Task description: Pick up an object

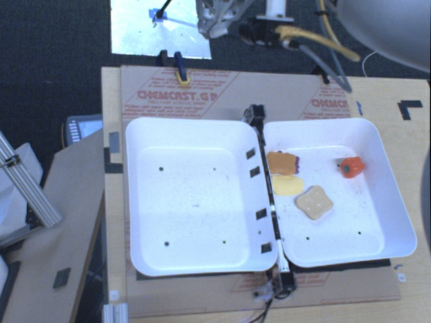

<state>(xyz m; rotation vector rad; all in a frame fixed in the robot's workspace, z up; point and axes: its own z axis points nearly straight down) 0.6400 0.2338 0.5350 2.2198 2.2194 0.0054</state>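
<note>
Hanging high past the worktop's far edge, the gripper (219, 12) is cut off at the top, too blurry to tell if it grips anything.

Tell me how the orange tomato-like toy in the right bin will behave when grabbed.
The orange toy looks rounded, so it may roll if nudged. It seems small and glossy, so probably light and a bit slippery. It sits apart from the toast piece, leaving room around it.
</note>
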